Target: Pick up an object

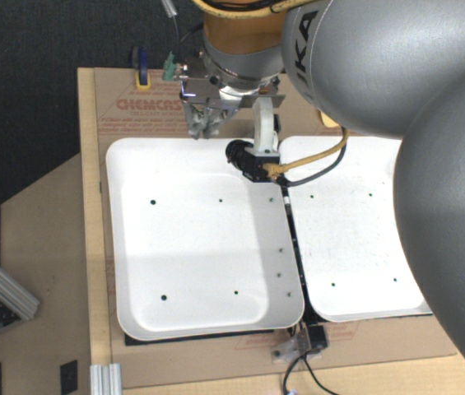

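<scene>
Gripper (pixel 203 124) poised at the far rim of the left bin (pixel 191 253), apparently over the brown board (pixel 125 105) just behind it; its spread cannot be told at this angle. Arm (pixel 397 97) overhangs the right bin (pixel 355 245). Where the object lies cannot be told.

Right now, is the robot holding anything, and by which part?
Nothing, it seems: the gripper hangs bare above the far rim of the left bin.
</scene>
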You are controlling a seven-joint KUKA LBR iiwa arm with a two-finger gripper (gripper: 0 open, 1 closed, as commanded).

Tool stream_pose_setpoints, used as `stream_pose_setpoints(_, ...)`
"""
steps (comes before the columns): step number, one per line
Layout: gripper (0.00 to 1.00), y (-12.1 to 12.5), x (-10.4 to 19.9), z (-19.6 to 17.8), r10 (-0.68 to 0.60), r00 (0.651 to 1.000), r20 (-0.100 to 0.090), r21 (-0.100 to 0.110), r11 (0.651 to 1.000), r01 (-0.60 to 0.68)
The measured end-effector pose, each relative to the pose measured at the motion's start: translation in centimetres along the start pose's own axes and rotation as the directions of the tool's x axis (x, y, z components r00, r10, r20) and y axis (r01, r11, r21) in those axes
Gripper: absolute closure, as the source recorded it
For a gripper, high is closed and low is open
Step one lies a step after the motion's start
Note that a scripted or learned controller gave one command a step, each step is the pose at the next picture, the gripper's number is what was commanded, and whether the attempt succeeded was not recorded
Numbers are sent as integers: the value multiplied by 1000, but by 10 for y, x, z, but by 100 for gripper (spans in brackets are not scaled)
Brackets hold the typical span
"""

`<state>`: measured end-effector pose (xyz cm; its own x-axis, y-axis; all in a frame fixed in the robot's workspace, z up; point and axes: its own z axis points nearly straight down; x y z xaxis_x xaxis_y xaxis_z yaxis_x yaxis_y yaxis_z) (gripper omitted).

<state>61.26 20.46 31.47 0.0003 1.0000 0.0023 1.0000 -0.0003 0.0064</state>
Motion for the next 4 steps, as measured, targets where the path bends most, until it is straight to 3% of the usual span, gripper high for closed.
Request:
stream_pose_setpoints(1, 100, -55, 20, 52, -3, 1000, 4, 17, 1000, 3)
stream_pose_setpoints(3, 100, -90, 20, 1, -2, 1000, 0, 4, 1000, 2)
stream_pose_setpoints(4, 100, -102, -92, -15, 12, 1000, 5, 8, 1000, -12)
